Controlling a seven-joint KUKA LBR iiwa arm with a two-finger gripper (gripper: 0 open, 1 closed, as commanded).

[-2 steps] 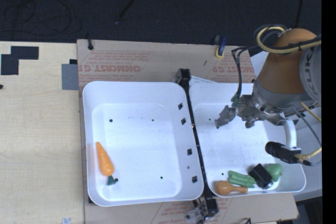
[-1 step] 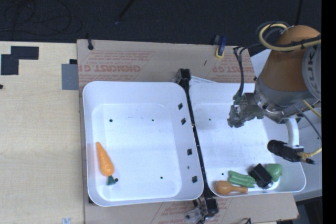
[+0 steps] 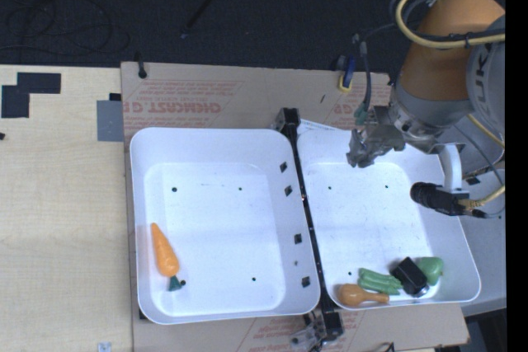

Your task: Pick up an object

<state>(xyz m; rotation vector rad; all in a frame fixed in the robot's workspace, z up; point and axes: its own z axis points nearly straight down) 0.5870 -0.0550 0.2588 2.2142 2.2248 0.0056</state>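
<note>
While the bench [image 3: 58,202] spreads pale and wooden across the left of the camera view, a sheet of cardboard [image 3: 206,95] lies on it beneath the two shallow bins; the arm [image 3: 450,53], grey with its orange band, reaches in from the right and hangs over the far edge of the right bin [image 3: 371,210]; the left bin [image 3: 214,218] sits just beside it, the two meeting along a dark divider between their rims; the gripper [image 3: 360,154] is poised above the upper left part of the right bin's floor, well apart from everything lying in it, and nothing shows between its fingers, though whether they stand wide or narrow I cannot tell from this angle; an orange toy carrot [image 3: 164,251] lies in the left bin near its left wall, leafy end toward the near rim; in the right bin's near right corner a cluster lies close together: a black block [image 3: 410,275], a green pepper-like piece [image 3: 431,266] touching it, a green pod [image 3: 379,281], and an orange gourd-shaped toy [image 3: 360,295] against the near rim.
</note>
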